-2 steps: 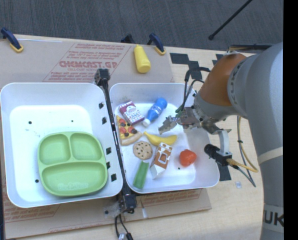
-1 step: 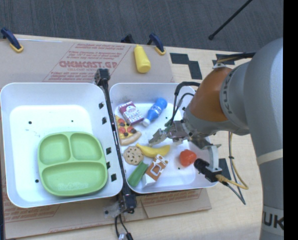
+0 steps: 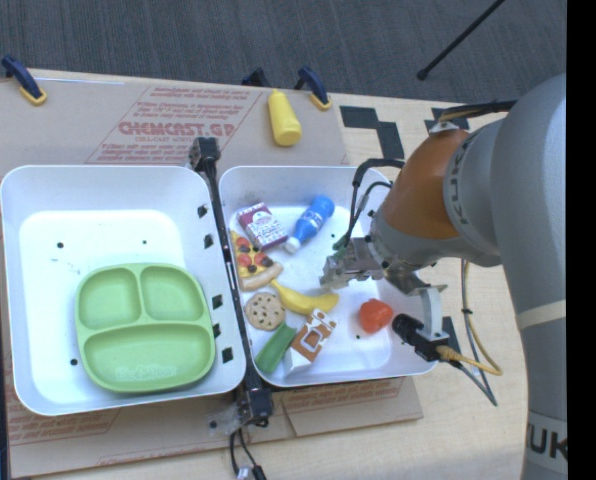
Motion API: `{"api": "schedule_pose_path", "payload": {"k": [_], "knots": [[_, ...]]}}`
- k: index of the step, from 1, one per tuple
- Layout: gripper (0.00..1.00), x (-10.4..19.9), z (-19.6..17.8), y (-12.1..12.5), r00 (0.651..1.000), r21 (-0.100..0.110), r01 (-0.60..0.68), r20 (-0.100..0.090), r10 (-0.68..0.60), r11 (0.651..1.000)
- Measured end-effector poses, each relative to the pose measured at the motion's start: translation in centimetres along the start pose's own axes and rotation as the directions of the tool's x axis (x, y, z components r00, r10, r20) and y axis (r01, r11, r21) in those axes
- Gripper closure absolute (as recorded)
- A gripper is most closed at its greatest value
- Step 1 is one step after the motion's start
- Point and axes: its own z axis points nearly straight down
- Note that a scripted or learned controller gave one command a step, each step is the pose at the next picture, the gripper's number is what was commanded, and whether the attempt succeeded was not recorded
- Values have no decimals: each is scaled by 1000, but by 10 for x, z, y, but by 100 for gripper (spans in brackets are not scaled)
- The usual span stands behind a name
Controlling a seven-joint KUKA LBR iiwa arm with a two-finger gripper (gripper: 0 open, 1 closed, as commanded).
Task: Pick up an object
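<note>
green plate in left bin

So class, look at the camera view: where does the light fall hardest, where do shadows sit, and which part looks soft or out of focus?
Camera view: bright light washes out the left bin floor; the green divided plate casts a soft shadow beside it; the arm shades the right bin near the end effector; the big grey arm body nearest the lens looks soft.

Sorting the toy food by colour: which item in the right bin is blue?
The blue bottle, lying tilted near the bin's far wall beside the small maroon box. The other items are yellow, red, green or brown.
</note>
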Motion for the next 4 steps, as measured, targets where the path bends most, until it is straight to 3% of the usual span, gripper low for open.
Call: {"api": "schedule_pose_path", "payload": {"k": [1,2,3,4], "knots": [[0,0,0,0,1000,0,1,0,-1,1000],[0,43,10,70,1000,-2,-2,-1,2,1000],[100,43,-1,70,1000,-1,0,-1,0,1000],[100,103,-171,118,1000,-9,-4,0,4,1000]]}}
